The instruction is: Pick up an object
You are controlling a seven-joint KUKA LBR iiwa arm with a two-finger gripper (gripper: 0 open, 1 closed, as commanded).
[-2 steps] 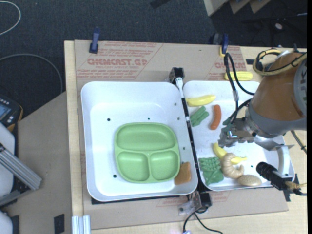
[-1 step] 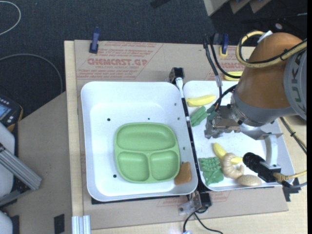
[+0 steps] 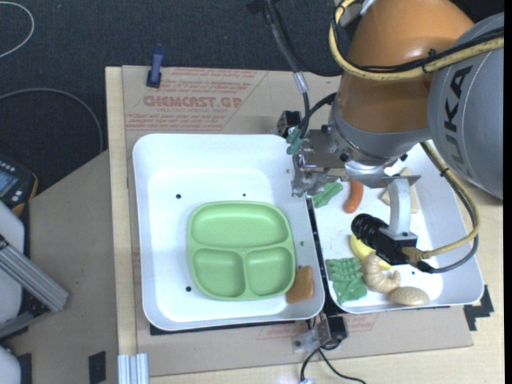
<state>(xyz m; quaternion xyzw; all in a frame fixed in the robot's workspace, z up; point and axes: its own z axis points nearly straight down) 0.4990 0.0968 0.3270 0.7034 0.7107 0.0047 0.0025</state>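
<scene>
Gripper [image 3: 310, 184] over bin divider (fingers obscured), carrot [image 3: 354, 198] half hidden

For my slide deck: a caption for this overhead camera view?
KUKA arm's gripper hovers between two white bins, a green tray in the left one.

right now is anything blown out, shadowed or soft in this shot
Camera view: the orange band carries a bright glare patch and looks soft, being close to the lens; the arm shades the right bin beneath it; the green tray in the left bin is evenly lit and sharp.
</scene>
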